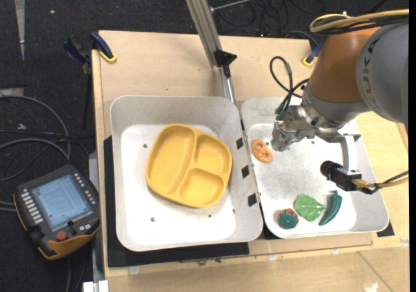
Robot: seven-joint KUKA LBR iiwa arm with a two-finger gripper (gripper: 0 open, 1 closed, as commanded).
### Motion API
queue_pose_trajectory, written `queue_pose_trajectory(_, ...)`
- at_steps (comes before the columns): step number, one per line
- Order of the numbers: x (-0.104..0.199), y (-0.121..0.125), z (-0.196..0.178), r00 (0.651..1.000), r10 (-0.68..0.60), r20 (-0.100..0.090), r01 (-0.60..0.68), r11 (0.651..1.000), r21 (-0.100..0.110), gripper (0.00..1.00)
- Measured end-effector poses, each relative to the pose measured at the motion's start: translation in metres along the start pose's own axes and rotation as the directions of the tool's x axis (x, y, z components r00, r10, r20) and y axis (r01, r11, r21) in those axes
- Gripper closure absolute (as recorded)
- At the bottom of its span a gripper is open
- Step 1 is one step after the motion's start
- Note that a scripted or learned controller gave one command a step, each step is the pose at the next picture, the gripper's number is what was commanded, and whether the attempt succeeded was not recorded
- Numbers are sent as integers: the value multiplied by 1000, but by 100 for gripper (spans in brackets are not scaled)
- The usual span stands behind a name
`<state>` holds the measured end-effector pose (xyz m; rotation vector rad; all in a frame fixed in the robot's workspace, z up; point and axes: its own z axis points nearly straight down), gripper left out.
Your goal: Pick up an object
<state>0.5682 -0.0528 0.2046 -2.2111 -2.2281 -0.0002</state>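
1. Hovering over the right-hand shallow white bin (364, 219), the grey two-finger gripper (281, 141) points down; whether its jaws are open or shut cannot be told.
2. Just left of the jaws lies a small orange pretzel-shaped toy (262, 151).
3. Farther toward the bin's near edge sit a green leafy plastic piece (308, 207), a dark green pepper-shaped toy (331, 208) and a small round teal-and-orange toy (288, 218).
4. Well to the left, a yellow three-compartment plastic plate (189, 165) rests in the other white bin (130, 219).
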Motion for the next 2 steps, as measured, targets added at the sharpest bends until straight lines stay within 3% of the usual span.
queue_pose_trajectory(2, 101, -23, -29, 1000, -1, 0, 1, 1000, -3, 100)
